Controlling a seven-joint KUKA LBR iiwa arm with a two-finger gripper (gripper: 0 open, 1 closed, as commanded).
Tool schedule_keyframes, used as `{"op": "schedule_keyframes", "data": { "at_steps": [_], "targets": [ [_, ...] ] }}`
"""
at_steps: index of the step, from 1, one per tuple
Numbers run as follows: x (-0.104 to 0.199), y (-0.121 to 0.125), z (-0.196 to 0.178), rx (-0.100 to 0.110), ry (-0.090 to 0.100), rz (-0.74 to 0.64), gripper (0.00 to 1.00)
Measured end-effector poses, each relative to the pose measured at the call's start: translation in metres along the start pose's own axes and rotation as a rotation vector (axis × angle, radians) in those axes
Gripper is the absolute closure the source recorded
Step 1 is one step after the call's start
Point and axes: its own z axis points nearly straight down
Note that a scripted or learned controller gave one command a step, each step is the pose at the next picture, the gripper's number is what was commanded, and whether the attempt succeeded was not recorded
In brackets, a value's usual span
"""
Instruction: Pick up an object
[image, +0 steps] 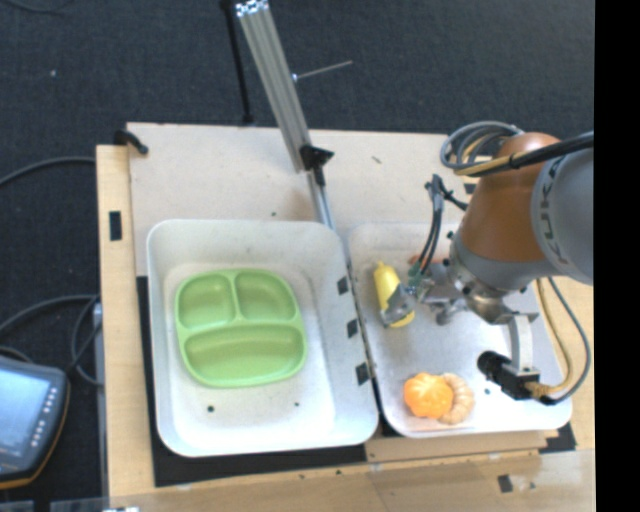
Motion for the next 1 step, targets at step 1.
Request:
{"op": "schedule_keyframes", "data": {
  "at_steps": [1],
  "targets": [
    [-0.0423,-0.0452,0.0761,0.007,0.000,0.004,0.00]
  ]
}}
